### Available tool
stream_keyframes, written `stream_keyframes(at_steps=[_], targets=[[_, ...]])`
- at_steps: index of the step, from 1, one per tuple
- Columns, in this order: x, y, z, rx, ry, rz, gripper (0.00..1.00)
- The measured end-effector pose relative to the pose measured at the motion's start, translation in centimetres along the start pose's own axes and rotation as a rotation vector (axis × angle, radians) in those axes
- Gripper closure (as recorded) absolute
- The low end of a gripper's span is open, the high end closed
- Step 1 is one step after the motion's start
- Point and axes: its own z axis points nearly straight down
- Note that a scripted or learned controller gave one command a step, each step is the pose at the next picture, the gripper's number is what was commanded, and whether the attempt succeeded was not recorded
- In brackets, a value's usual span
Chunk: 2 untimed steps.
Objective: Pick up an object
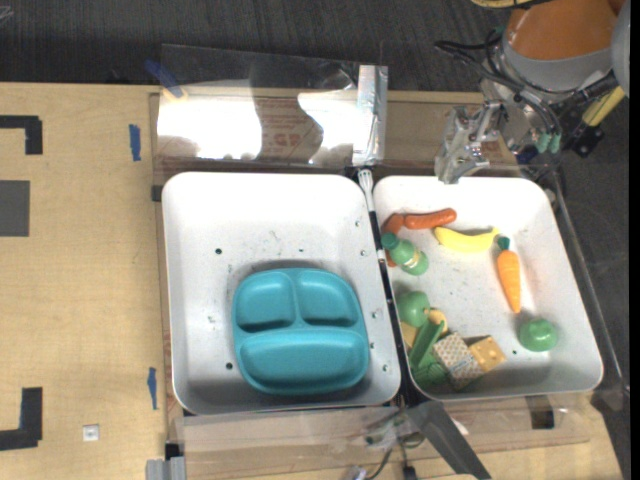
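Gripper (470, 153) at upper right of frame, above right bin's (575, 298) far rim; fingers parted, nothing between them. Carrot (510, 278) lies below.

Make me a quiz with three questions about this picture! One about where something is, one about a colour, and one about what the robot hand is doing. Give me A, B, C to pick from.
1. Where is the tray?
A. left bin
B. right bin
C. on the bench outside the bins

2. What colour is the carrot?
A. blue
B. orange
C. white

3. What is the gripper doing?
A. lifting the banana
B. pressing on the tray
C. hanging over the right bin's far edge, nothing between its fingers

Answers:
1. A, the blue-green tray lies in the left bin.
2. B, the carrot is orange with a green top, in the right bin.
3. C, the gripper sits above the far rim, while the banana lies on the bin floor.
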Motion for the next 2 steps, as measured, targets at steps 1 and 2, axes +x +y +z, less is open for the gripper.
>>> stream_keyframes(at_steps=[1, 2], targets=[[7.3, 2.1, 2.0, -0.001, -0.004, 0.014, 1.00], [1.2, -2.4, 0.5, 0.003, -0.007, -0.052, 1.00]])
